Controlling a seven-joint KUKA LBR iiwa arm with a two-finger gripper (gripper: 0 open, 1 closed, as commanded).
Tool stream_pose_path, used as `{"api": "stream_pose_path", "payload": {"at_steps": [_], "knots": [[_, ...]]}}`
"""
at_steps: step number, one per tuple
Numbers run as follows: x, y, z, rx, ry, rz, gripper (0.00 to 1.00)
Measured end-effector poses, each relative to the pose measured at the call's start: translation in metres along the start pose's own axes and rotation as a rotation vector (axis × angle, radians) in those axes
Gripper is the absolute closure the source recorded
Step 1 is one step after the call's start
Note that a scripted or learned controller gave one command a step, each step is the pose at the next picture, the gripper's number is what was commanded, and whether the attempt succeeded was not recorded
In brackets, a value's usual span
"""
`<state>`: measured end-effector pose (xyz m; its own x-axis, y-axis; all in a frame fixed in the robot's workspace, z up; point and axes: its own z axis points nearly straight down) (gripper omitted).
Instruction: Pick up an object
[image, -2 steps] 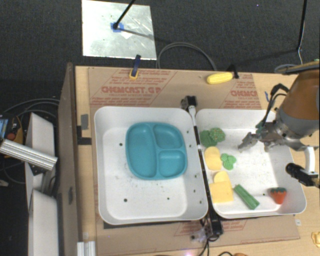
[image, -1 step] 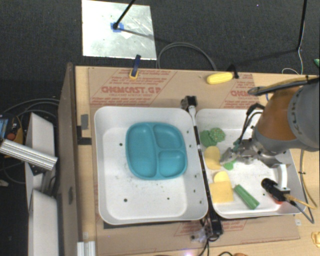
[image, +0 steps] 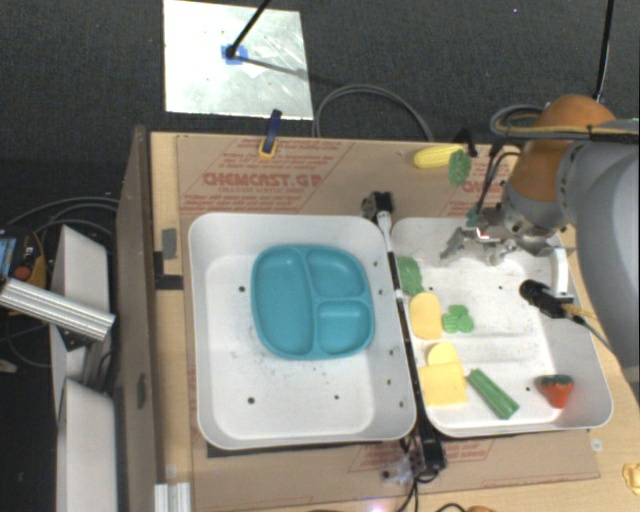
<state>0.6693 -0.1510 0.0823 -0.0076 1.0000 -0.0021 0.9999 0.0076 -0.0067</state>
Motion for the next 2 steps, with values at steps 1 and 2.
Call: {"api": "stream_pose_path", "payload": {"at_steps": [1,2], "knots": [[-0.003,-0.061,-0.037,-0.005,0.002,0.007,0.0],[0.033,-0.099,0.001,-0.003,0.004,0.006,0.0]]}}
